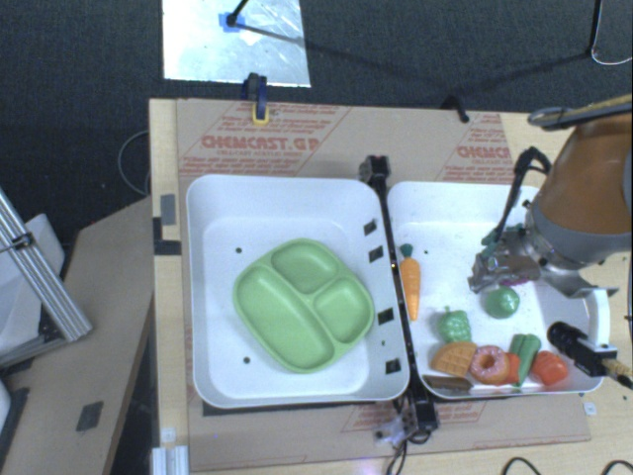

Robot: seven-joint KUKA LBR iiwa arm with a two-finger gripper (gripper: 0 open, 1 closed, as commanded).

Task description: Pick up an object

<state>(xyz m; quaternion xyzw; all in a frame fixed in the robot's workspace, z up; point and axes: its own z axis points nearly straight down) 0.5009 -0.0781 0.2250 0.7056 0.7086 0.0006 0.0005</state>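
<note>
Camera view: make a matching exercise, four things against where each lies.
Things:
1. green divided plate
2. toy carrot
3. pink doughnut
4. green ball

Places:
A. just under the gripper
B. left bin
C. right bin, beside the divider
D. right bin, along the near wall

Pairs: 1-B, 2-C, 3-D, 4-A

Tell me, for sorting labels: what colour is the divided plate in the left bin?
Light green; the divided plastic plate shows clearly in the camera view.
</note>
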